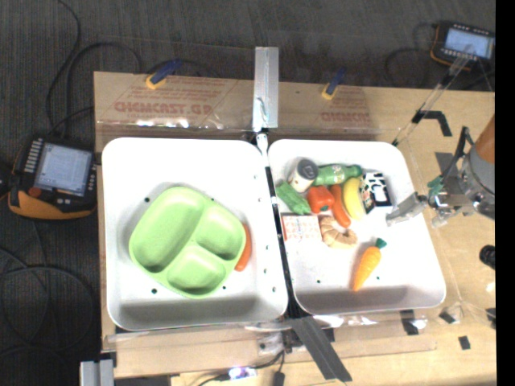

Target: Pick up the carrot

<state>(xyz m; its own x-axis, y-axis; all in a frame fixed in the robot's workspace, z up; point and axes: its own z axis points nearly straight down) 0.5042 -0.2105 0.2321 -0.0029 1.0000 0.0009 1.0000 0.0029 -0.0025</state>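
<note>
While the carrot (366,264) lies alone in the right bin (418,288), below the clutter, the gripper (400,211) hovers at that bin's right rim, its state beyond telling; judged the approach step, needing a reach leftward and down.

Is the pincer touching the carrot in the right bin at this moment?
Apart. The camera view shows the pincer at the right bin's right edge, with bare white bin floor between it and the carrot, which lies lower and to the left.
</note>
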